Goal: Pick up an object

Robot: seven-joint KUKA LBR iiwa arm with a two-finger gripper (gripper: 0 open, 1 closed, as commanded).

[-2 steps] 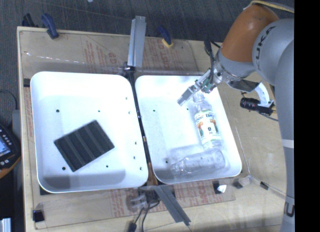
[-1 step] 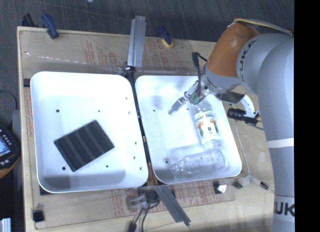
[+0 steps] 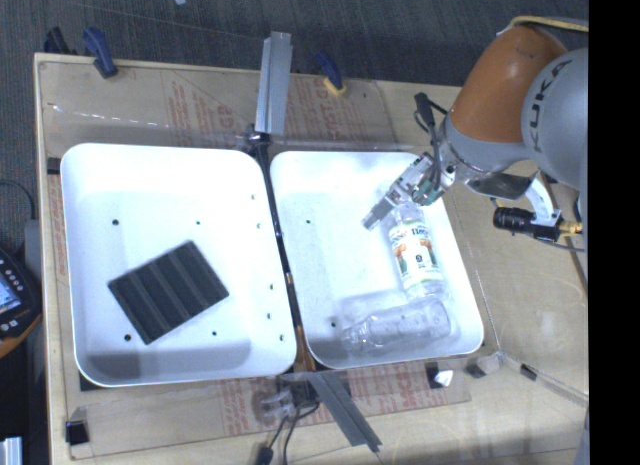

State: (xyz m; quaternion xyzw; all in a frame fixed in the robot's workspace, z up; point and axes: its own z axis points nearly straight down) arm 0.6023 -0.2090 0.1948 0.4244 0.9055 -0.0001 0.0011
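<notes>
Right bin [image 3: 300, 253]: fingers [image 3: 392, 203] above labelled bottle [image 3: 417, 253], opening indiscernible; clear bottle [image 3: 395, 325] nearby.

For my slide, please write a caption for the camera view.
Gripper poised over bottles in the right bin; dark ridged pad in the left bin.

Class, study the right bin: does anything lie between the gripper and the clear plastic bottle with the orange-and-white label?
Nothing visible does. The gripper sits directly at the top end of the clear plastic bottle with the orange-and-white label. A second clear plastic bottle lies beyond its far end.
</notes>
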